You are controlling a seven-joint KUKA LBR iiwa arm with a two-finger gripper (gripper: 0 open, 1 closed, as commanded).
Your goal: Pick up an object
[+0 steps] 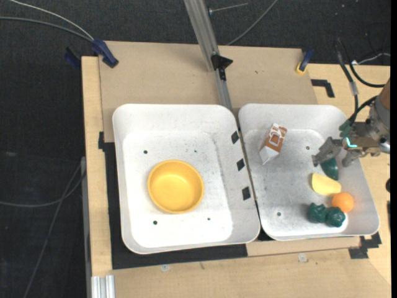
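While your hand (335,156) hovers low in the right bin (291,222), fingers spread over a dark green piece (329,168), count the grasp as not made. Just past it: yellow piece (324,184), orange ball (342,202). Next: lower, close.

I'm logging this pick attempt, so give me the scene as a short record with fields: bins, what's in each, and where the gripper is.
left bin: yellow bowl
right bin: small carton, yellow piece, orange ball, dark green item, teal piece
carton position: apart from the others, toward the far left of its bin
cluster: yellow, orange and green things close together at the near right
gripper: over the right bin's right side, just above the teal piece
grasp: cannot tell
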